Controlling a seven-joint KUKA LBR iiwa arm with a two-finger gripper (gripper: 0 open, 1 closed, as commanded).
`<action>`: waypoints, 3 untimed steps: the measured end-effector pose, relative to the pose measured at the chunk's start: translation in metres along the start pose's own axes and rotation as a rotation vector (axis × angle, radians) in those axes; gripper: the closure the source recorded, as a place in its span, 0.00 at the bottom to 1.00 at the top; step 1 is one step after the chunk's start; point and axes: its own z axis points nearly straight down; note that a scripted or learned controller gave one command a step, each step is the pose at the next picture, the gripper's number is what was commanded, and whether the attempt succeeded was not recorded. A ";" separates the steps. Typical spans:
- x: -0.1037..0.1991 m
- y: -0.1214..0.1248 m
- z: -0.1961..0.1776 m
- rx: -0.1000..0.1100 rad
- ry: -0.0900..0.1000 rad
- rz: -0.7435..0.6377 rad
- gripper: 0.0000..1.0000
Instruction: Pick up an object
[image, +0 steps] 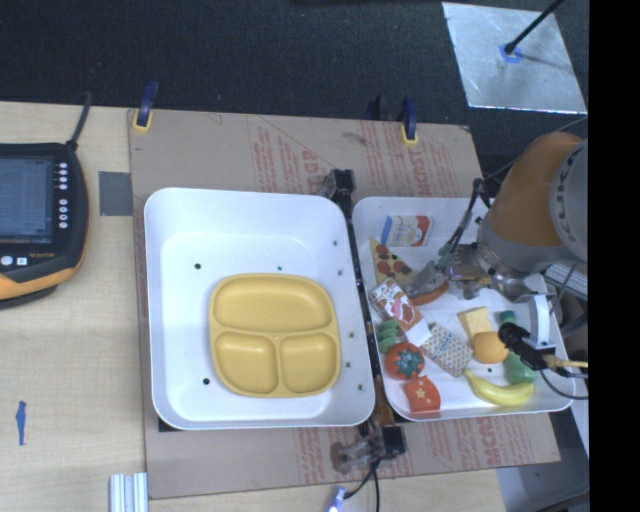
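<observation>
My arm (535, 205) reaches in from the right over the right bin (450, 408), and my tool (437, 272) hangs low above the toys in the bin's middle, close over a reddish sausage-like piece (428, 293) whose long axis runs from lower left to upper right. I cannot tell whether anything sits between the tips, nor how the tool stands, since it is dark and partly hidden by the wrist. The toys lie crowded in this bin: a small carton (406, 230) at the far end, standing roughly square to the bin wall; a pizza slice (388, 263) just beside the near wall; a red-and-white packet (391, 299) below it; a tomato (404, 359) and a strawberry (422, 395) toward the near end. A checked packet (446, 349) lies tilted between the tomato and an orange (488, 347). A banana (500, 390) lies along the bin's near right corner, its long axis running left to right and its ends curling upward. The left bin (180, 300) holds a yellow divided plate (273, 333) lying flat. A handheld control pad (35, 225) rests on the worktop (70, 420) at the far left.
</observation>
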 end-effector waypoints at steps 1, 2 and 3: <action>0.029 0.064 0.006 0.021 -0.001 0.001 0.00; 0.019 -0.007 0.006 0.010 0.001 0.001 0.00; 0.018 -0.007 -0.004 0.011 0.001 -0.002 1.00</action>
